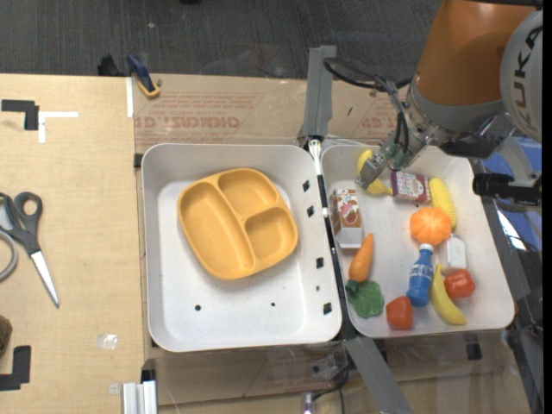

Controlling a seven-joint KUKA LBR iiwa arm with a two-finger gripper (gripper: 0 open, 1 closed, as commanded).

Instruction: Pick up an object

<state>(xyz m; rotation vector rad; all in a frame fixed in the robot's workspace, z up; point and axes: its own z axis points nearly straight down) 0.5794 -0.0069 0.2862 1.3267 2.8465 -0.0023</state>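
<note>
Approach step: gripper [373, 173] poised over right bin [483, 317] at 12 o'clock, beside lemon [369, 159]. Jaw state cannot be told. Next: descend, close on lemon.

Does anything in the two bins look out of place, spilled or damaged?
Nothing looks spilled or broken. The yellow divided plate lies at a slant in the left bin. In the right bin the toy foods lie loosely, and the blue bottle is on its side. The pincer hangs over that bin's far end.
</note>
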